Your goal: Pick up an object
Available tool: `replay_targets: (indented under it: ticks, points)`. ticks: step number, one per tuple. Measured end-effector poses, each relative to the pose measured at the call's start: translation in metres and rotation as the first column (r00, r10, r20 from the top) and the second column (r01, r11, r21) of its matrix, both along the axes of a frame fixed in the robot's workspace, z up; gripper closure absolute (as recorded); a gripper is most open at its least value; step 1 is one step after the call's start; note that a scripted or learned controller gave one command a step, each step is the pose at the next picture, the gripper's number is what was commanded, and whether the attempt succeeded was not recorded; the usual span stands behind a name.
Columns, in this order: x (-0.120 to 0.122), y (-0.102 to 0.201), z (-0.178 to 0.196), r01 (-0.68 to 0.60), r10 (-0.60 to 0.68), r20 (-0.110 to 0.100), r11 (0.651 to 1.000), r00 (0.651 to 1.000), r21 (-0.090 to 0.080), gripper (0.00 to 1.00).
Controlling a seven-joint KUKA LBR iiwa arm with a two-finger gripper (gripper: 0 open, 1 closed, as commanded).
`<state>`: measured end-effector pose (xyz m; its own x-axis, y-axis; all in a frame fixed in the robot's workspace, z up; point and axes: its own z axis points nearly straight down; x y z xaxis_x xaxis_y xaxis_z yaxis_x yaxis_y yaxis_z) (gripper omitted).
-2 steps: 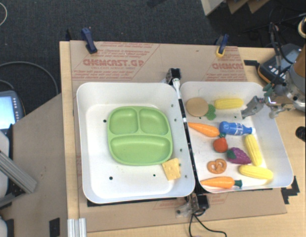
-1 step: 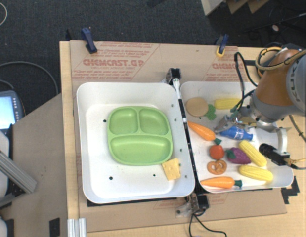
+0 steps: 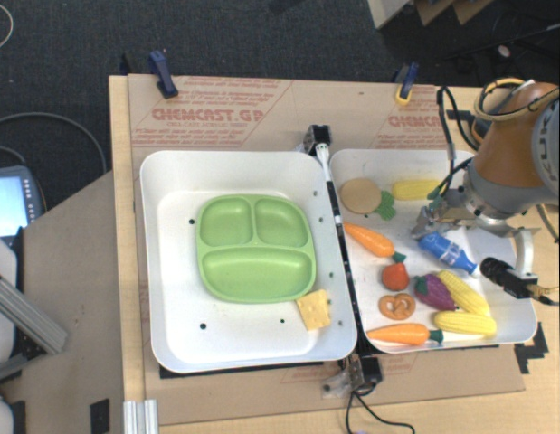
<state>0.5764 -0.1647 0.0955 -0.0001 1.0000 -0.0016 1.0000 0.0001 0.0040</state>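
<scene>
Tool hung low in right white bin, just above blue plastic bottle; finger opening could not be told, nothing seen gripped. Bottle lay tilted mid-bin, beside red tomato and purple eggplant. Green divided plate and yellow cheese wedge sat in left bin.

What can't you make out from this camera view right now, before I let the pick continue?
- Gripper: the wrist hides its fingers from above, so open or shut is unclear.
- Blue object just below the gripper: contact with it cannot be judged; its near end sits under the wrist.
- Arm: cut off by the right edge.
- Purple item: partly covered by a corn cob.
</scene>
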Motion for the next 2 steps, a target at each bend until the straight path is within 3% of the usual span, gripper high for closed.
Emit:
replay_targets:
  ticks: [1,2]
  points:
    - [0.044,0.087,0.122,-0.011,0.011,0.014,1.000,1.000,0.003,1.00]
    - [0.026,0.132,0.121,-0.006,0.006,-0.006,1.000,1.000,0.004,1.00]
